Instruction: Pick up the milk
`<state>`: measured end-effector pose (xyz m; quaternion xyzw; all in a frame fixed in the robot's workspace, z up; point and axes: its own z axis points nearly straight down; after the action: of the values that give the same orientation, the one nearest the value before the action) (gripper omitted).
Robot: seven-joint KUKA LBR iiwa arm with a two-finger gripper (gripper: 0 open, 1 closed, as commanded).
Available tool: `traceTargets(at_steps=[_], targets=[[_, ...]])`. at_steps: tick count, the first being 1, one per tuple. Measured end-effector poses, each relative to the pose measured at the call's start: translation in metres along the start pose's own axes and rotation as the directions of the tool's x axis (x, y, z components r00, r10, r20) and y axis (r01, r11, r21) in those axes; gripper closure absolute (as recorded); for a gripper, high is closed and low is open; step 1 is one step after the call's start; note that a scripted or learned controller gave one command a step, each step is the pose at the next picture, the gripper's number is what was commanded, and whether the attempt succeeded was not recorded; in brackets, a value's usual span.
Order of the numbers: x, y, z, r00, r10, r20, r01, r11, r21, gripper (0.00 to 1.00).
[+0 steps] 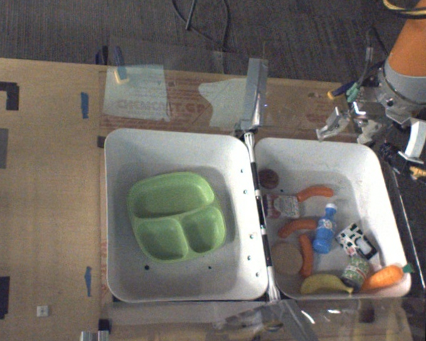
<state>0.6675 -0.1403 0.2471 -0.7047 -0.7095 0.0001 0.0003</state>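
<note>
Black-and-white cow-print milk carton [357,240] lies on its side in the right bin [383,184], close to that bin's right wall, toward the near edge of the table [41,193]. Long axis runs diagonally, from upper-left to lower-right in the camera view.

Neighbours are tight: blue bottle [325,228] just beside it on the left, a small green-labelled bottle [355,269] just below, carrot [385,276] in the near-right corner of the bin, banana [325,283] along the near wall. Sausages [306,254] and a brown round thing [288,258] sit further left. Left bin [119,197] holds the green divided tray [178,216]; not relevant.

Pincer [351,122] hangs off the arm over the table's far edge, outside the right bin's far rim, well apart from the milk. Fingers too small and cluttered here: cannot tell whether wide or narrow, and nothing visibly held.

Key relation: milk lies toward the near edge from the pincer, almost straight across the bin, slightly right. My read: travel toward the near side, then rotate the wrist to close across the carton's short axis. Risk is clipping the blue bottle or the bin wall.
</note>
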Motion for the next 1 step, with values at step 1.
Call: traceTargets(at_steps=[1], targets=[[-0.0473,-0.0995,-0.0109,1.000,-0.008,0.001,0.008,1.000,-0.001,0.00]])
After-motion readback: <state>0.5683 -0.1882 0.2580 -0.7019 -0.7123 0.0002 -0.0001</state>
